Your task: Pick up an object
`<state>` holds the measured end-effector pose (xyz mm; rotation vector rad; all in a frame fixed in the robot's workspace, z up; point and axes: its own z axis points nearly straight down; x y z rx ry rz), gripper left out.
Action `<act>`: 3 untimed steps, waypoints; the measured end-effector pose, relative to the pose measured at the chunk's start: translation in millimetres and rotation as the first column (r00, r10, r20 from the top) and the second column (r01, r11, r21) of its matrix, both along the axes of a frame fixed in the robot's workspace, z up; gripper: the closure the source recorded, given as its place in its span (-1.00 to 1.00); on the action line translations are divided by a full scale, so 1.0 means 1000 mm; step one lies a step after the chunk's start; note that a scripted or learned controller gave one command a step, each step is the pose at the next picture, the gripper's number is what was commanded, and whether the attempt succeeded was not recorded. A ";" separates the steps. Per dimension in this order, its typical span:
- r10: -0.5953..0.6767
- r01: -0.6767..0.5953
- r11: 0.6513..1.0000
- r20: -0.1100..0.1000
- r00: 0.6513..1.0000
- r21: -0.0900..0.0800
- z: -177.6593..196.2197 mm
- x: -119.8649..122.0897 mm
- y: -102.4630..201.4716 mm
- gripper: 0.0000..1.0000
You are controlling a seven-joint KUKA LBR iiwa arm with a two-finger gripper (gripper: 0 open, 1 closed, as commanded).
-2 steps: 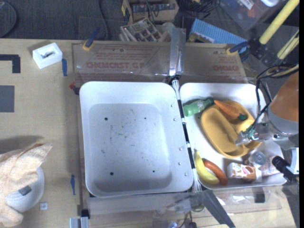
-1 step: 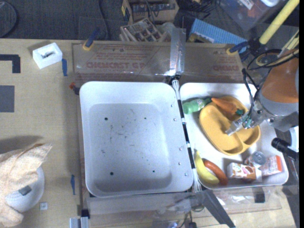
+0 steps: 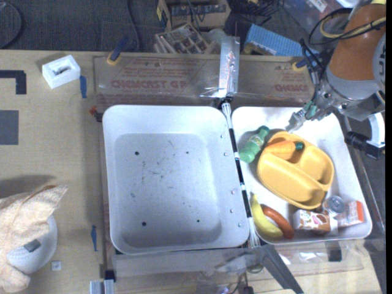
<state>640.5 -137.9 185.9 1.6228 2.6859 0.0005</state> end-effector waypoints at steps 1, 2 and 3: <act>0.000 0.000 1.000 0.000 1.000 0.000 0.000 0.000 0.000 -1.00; 0.063 -0.063 0.998 0.008 0.998 -0.002 -0.075 -0.035 -0.009 -1.00; -0.064 0.065 0.998 0.009 0.998 -0.015 -0.085 -0.006 0.006 -1.00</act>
